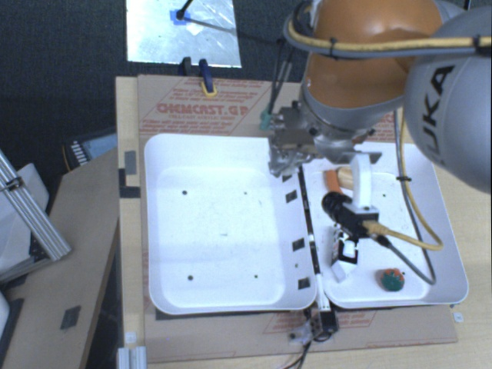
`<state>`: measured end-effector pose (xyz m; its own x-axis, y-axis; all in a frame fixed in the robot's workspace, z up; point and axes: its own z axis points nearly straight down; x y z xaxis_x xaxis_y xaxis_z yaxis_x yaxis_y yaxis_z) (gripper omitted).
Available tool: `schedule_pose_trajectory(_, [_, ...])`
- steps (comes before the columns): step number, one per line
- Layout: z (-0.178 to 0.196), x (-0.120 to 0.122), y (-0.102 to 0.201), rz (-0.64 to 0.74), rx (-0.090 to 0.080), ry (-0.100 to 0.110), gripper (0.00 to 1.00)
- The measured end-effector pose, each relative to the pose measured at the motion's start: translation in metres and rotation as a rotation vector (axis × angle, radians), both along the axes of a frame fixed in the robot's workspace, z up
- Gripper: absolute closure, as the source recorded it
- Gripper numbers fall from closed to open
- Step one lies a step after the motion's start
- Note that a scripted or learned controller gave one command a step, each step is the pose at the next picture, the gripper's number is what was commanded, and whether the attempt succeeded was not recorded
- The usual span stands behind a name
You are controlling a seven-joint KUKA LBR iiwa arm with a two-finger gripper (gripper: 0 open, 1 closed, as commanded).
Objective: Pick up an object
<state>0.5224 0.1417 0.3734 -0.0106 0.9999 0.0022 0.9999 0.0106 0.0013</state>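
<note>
My gripper (281,166) hangs over the ridge between the two white bins, at the upper end of the left bin's (215,229) right wall. Nothing shows between its tips. In the right bin (438,229) an orange piece (333,180) lies just right of the gripper, partly hidden by the wrist. A small green and orange ball (392,279) rests near that bin's front right corner. A small white and black thing (345,253) lies near the front of the right bin, beside the divider.
The arm's large orange and grey body (369,44) covers the back of the right bin. A cardboard sheet (204,106) lies under both bins, with a shiny foil sheet (183,21) behind. Metal framing (31,214) stands at the far left.
</note>
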Motion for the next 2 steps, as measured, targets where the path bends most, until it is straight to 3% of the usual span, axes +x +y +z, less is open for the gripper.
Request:
schedule_pose_trajectory(1, [0.06,-0.014,0.029,-0.003,0.001,-0.005,1.0])
schedule_pose_trajectory(2, [0.034,0.072,0.064,-0.004,-0.001,-0.004,1.0])
